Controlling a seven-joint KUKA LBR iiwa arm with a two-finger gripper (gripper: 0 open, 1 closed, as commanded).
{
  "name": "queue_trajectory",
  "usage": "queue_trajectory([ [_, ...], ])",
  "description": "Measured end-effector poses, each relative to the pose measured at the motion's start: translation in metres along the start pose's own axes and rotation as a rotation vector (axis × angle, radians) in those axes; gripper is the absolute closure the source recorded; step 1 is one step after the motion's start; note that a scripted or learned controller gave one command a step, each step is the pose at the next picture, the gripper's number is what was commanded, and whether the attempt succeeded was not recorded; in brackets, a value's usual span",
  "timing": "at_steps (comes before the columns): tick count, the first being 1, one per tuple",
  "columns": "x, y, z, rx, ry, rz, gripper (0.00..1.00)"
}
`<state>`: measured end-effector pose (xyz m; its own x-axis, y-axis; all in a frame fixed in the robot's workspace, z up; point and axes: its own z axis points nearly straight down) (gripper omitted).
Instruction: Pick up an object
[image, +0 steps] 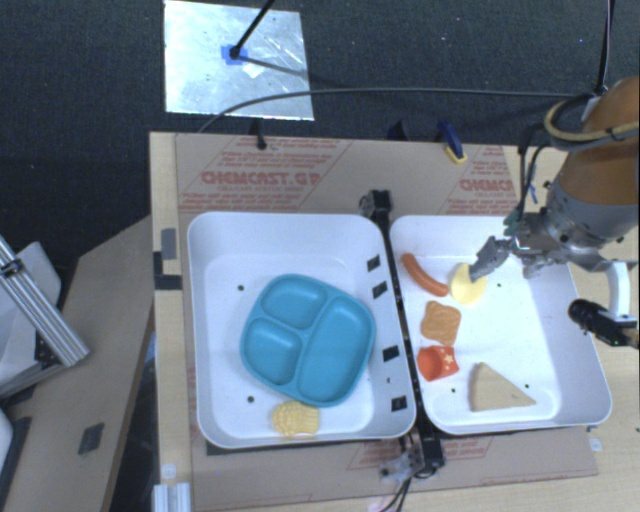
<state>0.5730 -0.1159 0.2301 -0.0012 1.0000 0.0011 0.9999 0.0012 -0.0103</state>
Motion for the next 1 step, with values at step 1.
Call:
queue_trajectory([
  [1, 0.0002, 0.0023, -0.0064, -0.012, -0.001, -0.002, 0.00],
])
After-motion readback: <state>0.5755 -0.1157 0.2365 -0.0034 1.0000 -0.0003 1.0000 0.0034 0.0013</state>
